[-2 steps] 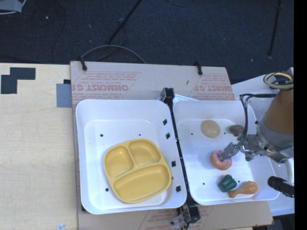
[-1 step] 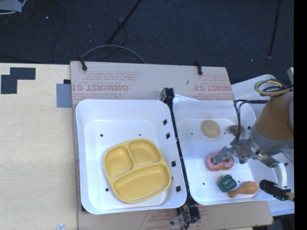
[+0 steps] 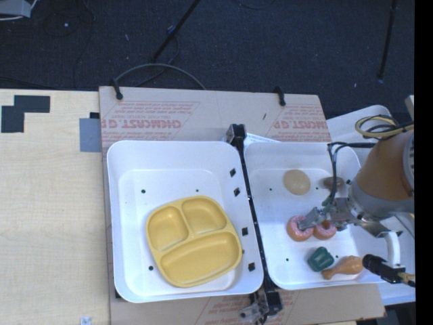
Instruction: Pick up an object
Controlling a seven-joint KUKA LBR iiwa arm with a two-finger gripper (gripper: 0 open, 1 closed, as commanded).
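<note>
From above and at a slant, the table [image 3: 47, 202] carries two shallow white bins side by side on a sheet of printed cardboard [image 3: 203, 117]. The left bin [image 3: 128, 181] holds a yellow divided tray [image 3: 194, 240], lying flat and turned a little askew, three compartments showing. The right bin [image 3: 270, 263] holds the loose things: a pale round disc [image 3: 296, 182] towards the far side, two pink doughnut-like rings [image 3: 310, 229] touching one another near the middle, a small green block [image 3: 321, 258] nearer the front, and just beside it an orange-tan piece shaped like a drumstick [image 3: 345, 267]. The arm [image 3: 389, 175] comes in from the right, its orange band plain above the wrist, and the claw [image 3: 318, 217] sits low in the right bin, right over the pink rings — its metal tips at the seam between them. Whether it is parted or closed, I cannot tell from here, and nothing is clearly caught in it. The rings look to be lying on the bin floor. Black cables [image 3: 162, 73] loop beyond the far edge of the cardboard, over dark carpet [image 3: 270, 32].
</note>
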